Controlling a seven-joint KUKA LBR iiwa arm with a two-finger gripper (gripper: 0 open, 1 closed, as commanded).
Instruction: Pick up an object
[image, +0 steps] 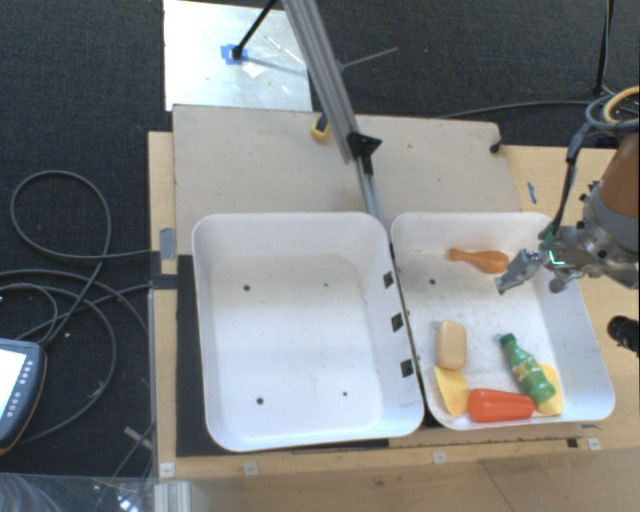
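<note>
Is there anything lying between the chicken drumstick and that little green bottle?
No. In the camera view, the stretch between the drumstick and the green bottle is bare white bin floor. The gripper hovers off to the side.

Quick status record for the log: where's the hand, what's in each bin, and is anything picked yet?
hand: at the far right of the right bin, low over its upper part, at
fingers: spread, nothing between them
nearest item: chicken drumstick, just left of the hand, apart from it
right bin, lower part: bread roll, yellow wedge, orange-red pepper, green bottle lying tilted over a yellow piece
left bin: white floor with a few dark dots
picked: not yet
</note>
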